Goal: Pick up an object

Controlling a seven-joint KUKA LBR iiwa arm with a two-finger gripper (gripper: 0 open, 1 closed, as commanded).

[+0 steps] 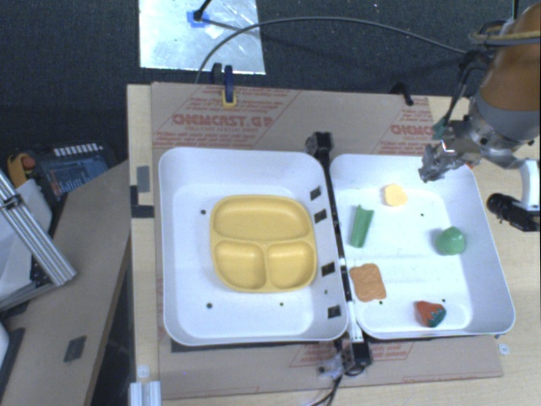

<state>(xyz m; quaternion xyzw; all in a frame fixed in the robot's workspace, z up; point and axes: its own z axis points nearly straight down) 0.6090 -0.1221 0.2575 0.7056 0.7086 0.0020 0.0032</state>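
Currently the gripper (434, 166) hangs over the far edge of the right bin (486, 265), at about 1 o'clock from that bin's centre. Can't tell whether it's spread or pressed together, too small and blurred. Nothing visible in it. Grey arm with its orange band (512, 74) comes in from the upper right.

Right bin contents, all lying on the floor, apart from each other:
- yellow round piece (394, 195) at 11 o'clock, nearest the gripper, just down-left of it, not touching
- green stick-shaped piece (361, 226) at 9 o'clock, near the divider side, tilted slightly
- green rounded object (450, 241) at 3 o'clock
- flat orange-brown piece (368, 282) at 7 o'clock, close to the inner wall
- small red-orange object with a teal patch (429, 314) at 5 o'clock, near the front wall

Left bin (182, 235) holds a yellow three-compartment tray (262, 242), roughly centred: one wide section at the far side, two smaller ones at the near side.

Both bins sit side by side on a cardboard sheet (262, 112) printed in red. At 12 o'clock beyond it, a silvery sheet (201, 24) with a blue tab lies on dark carpet. A cable (355, 22) arcs across toward the arm.
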